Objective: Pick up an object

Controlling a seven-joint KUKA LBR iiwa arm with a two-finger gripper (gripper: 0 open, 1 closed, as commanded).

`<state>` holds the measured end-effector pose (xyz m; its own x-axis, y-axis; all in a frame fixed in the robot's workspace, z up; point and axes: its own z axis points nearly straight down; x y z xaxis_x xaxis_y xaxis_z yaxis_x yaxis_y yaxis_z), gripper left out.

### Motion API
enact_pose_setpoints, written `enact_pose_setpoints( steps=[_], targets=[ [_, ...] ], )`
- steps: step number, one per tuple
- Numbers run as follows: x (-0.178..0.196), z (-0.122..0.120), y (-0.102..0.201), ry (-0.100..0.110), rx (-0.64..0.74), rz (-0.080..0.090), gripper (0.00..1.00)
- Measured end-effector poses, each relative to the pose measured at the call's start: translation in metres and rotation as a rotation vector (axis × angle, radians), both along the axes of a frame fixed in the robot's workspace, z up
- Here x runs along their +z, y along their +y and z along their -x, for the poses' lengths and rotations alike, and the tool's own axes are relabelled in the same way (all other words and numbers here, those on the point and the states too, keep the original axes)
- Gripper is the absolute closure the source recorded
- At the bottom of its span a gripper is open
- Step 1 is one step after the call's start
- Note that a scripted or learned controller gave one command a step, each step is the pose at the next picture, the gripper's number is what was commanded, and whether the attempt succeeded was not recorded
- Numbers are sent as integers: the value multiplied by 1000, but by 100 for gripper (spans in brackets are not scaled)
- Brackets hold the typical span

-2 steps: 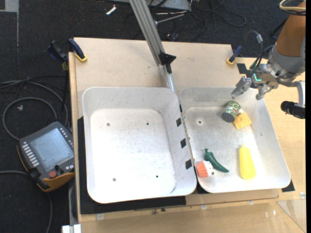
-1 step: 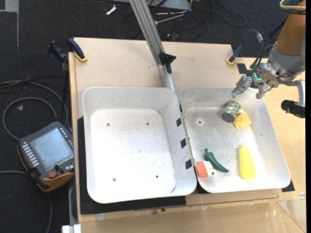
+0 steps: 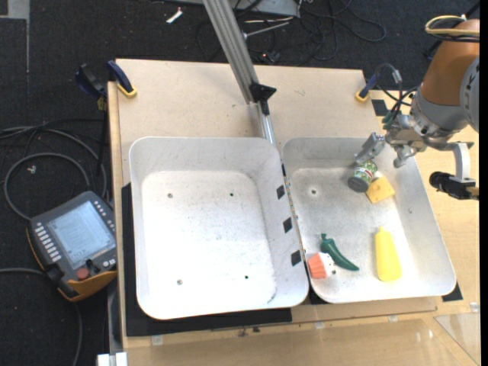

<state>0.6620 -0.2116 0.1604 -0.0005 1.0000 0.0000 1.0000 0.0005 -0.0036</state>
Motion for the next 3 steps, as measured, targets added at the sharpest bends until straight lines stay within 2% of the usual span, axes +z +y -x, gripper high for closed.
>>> enact_pose_setpoints(
  steps=[1, 2, 3],
  targets=[
    [-60, -3, 8, 0, 3, 0, 0],
    [-65, -4, 9, -3, 3, 1, 0],
    [-54, -5, 9, -6, 4, 2, 100]
  ],
)
